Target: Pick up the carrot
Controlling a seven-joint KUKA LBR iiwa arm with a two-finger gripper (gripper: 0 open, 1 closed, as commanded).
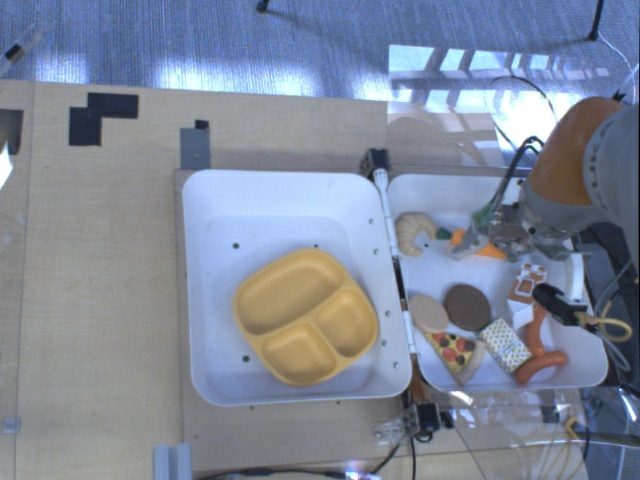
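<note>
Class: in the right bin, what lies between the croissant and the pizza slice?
In the camera view, a tan round slice lies between the croissant and the pizza slice, beside a brown disc.

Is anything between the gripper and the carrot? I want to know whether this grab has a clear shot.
Nothing visible does. The gripper is right over the carrot in the right bin. The croissant lies just left of it, beside rather than between.

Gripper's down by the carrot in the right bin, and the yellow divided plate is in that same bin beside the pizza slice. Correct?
Not quite. The camera view shows the yellow divided plate alone in the left bin, not the right one. The rest holds: the gripper is down by the carrot in the right bin, where the pizza slice also lies.
</note>
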